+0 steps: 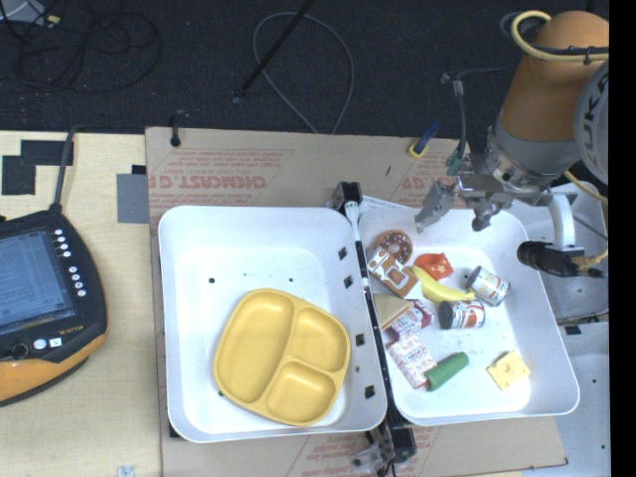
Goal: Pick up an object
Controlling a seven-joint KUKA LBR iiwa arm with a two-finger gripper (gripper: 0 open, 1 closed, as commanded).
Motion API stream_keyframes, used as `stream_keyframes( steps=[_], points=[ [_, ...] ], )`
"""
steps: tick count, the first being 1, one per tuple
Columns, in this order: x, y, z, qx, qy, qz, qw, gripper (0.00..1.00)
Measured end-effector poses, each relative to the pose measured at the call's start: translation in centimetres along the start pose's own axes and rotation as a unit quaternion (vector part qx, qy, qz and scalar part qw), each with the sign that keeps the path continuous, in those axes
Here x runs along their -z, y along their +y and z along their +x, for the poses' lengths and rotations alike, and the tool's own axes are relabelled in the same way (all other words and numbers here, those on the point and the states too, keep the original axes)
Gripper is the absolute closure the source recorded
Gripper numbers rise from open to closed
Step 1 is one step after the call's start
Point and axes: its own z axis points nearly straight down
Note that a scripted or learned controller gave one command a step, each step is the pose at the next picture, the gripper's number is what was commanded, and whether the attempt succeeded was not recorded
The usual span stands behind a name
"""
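Yellow plastic divided plate [281, 357]: we see it nearest us, lying in the left white bin [189, 256].
Landmark: we place everything else against the yellow plastic banana [441, 288] in the right white bin [556, 366].
Red piece [433, 264]: touching the banana, just behind it.
Two small cans [475, 300]: just right of the banana.
Green cylinder [448, 370]: nearer us than the banana, beside a printed packet [407, 358].
Yellow cheese-like block [509, 371]: near-right of the banana, apart.
Brown ring [394, 243]: behind-left of the banana.
Tool [461, 210]: fingers spread apart, released, holding nothing, above the bin's far edge behind the banana.
Desk [109, 157]: carries both bins.
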Motion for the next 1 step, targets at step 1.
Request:
stream_keyframes(
  steps=[1],
  points=[
    [-12.92, -4.76, -2.45, -0.002, 0.001, 0.007, 1.0, 0.0]
  ],
)
